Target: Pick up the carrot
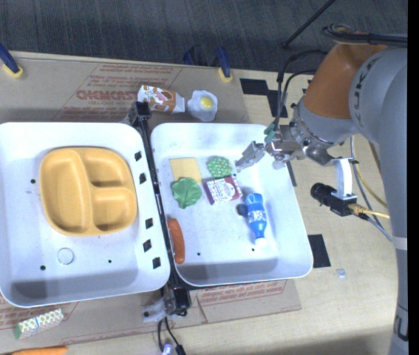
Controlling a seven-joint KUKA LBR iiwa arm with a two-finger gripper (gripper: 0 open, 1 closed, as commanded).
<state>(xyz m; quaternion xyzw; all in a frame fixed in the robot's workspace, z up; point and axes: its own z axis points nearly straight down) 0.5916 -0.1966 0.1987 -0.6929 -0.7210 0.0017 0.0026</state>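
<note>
A thick grey arm (386,124) with an orange band, black cables, and what looks like a metallic hand (257,152).

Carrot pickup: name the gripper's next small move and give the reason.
Probably carry the gripper across the right bin toward its lower-left corner. The carrot lies there against the bin's left wall, while the gripper hangs near the upper-right rim, well apart from it. A green leafy toy, a red packet and a blue bottle lie between, so stay above them.
</note>
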